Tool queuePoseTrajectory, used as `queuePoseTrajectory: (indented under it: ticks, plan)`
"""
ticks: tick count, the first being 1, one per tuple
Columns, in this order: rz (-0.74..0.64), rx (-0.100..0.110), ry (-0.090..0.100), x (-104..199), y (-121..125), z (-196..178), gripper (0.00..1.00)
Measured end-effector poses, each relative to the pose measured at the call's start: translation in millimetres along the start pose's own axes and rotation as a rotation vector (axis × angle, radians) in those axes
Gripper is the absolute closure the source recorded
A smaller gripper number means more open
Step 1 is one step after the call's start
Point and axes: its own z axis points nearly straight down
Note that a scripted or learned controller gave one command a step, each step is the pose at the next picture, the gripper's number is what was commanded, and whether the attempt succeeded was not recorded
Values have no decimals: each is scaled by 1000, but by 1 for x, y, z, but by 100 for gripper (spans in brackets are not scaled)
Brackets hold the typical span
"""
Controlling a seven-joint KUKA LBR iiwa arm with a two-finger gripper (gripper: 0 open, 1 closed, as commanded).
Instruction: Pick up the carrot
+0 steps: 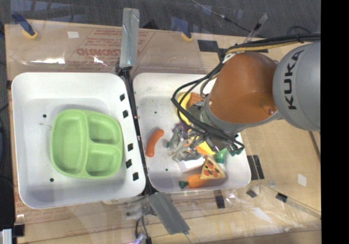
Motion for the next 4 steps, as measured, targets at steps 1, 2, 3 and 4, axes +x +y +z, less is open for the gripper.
queuePoseTrajectory:
  ticks: [1,2,3,4]
  plan:
    - [-286,0,2,2,-69,-26,100]
    - [-287,-1,2,2,-68,-26,0]
    - [-301,6,-6,19,-60,84,0]
    - [-609,5,-6,15,-55,98,0]
